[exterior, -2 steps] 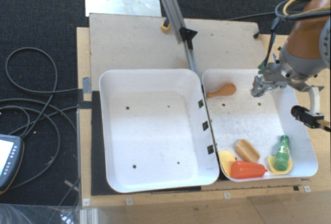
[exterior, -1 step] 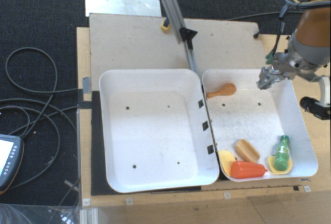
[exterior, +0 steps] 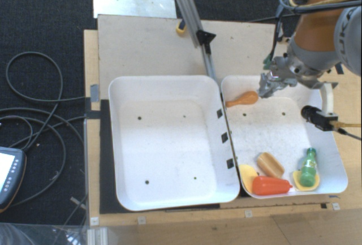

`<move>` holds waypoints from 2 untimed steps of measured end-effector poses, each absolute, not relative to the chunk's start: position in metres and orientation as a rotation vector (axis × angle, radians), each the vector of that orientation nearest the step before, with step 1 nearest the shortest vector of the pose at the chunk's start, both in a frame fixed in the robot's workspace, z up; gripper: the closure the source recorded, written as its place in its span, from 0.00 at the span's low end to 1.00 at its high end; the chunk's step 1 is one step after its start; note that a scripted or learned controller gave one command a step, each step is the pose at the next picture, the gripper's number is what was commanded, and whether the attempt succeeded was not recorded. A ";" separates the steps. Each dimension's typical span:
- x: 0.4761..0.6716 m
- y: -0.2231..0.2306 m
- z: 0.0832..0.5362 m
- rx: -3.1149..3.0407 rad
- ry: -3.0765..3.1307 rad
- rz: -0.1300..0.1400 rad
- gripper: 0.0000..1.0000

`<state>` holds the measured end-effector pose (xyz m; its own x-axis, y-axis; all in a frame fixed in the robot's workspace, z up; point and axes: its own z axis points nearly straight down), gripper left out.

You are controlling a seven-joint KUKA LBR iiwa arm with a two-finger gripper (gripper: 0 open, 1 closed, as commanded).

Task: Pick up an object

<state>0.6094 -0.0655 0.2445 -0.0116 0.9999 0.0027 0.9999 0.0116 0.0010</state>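
Overhead slanted view of a pick attempt. The grey two-finger tool (exterior: 270,89), at the end of the grey arm with its orange band (exterior: 325,9) entering from the upper right of the frame, hangs over the upper edge of the right-hand shallow white plastic bin (exterior: 327,142); whether it is open or closed cannot be told at this scale, and nothing is seen held in it. Just to its left, near but apparently not touching, lies the likeliest target, a small orange-brown drumstick-shaped toy (exterior: 242,99) with a rounded head and a thin handle pointing left toward the bin wall; its position at the rim probably explains the tool's approach from above that corner. The remaining objects are gathered in the lower part of the same bin: a tan bread-roll-shaped toy (exterior: 270,164), a red-orange carrot-like toy (exterior: 271,185) beside a yellow rounded piece (exterior: 247,172), and a green bottle (exterior: 307,166) lying on a yellow disc. The left-hand white bin (exterior: 121,142) sits alongside on the pale tabletop (exterior: 141,46).
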 end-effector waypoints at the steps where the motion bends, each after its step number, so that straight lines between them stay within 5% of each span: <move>1: 0.598 -0.015 0.240 -2.209 -2.232 -0.002 1.00; 2: 0.605 0.046 0.232 -2.208 -2.233 -0.005 1.00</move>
